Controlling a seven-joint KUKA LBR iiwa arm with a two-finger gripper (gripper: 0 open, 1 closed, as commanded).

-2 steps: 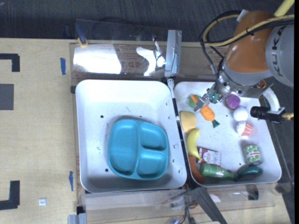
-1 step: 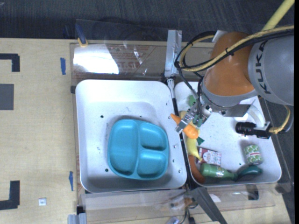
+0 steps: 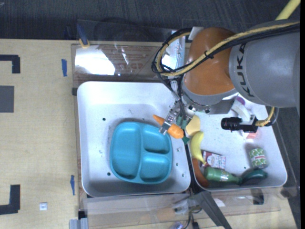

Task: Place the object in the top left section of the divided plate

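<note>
A blue divided plate (image 3: 128, 151) lies in the left bin (image 3: 95, 104), with one large section on its left and two smaller ones on its right. My gripper (image 3: 167, 123) hangs over the plate's upper right corner, near the wall between the bins. It is shut on an orange toy carrot (image 3: 176, 131), whose pointed tip (image 3: 156, 118) sticks out to the left above the plate's rim. The carrot's thick end sits over the divider between the bins.
The right bin (image 3: 279, 168) holds a yellow banana (image 3: 196, 142), a red and white packet (image 3: 214, 160), a green bottle (image 3: 221, 175), a dark teal item (image 3: 255, 175), a green patterned can (image 3: 257, 156) and a pink and white item (image 3: 249, 131). The arm covers that bin's upper part.
</note>
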